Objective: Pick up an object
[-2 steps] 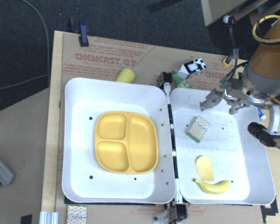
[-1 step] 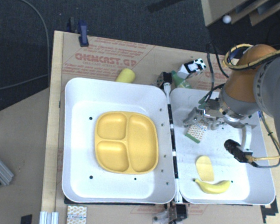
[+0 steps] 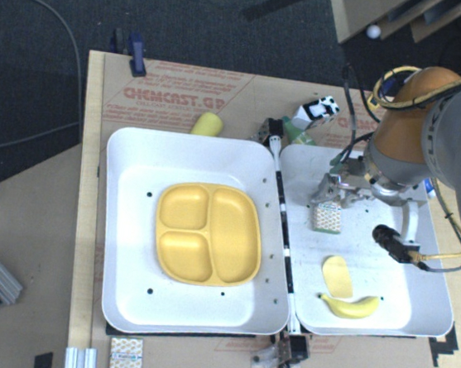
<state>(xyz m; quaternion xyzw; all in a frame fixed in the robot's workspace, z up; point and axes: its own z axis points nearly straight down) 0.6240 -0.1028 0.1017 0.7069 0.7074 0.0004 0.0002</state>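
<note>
We have the gripper (image 3: 335, 192) low over the right bin (image 3: 424, 303), directly above a small speckled block (image 3: 326, 218) that lies toward the back of that bin, on the side nearest the left bin (image 3: 127, 208). We cannot tell whether the gripper is open or closed; the wrist and its cabling hide that part, and nothing can be seen held in it. The block looks like the likeliest target, being the item closest beneath the tool.

To do this step well, we judge that the tool should be centred over the block before it descends, so that it straddles the block's shorter sides rather than a corner. The block sits near the bin wall, so we should come straight down and avoid a sideways nudge that could push it against the rim. A slow, vertical lift after closing would show us whether the hold is real.

Counting what lies in the right bin, we find three loose items: one speckled block, one pale yellow oval piece (image 3: 338, 275) nearer the front of the bin than the block, and one banana (image 3: 351, 305) just in front of that piece, near the front rim. The left bin, beside the right bin, carries one yellow divided plate (image 3: 207, 234) with three compartments. Behind the bins, on the board, we see one small yellow object (image 3: 208, 124) and one black-and-white toy (image 3: 317, 110).
</note>
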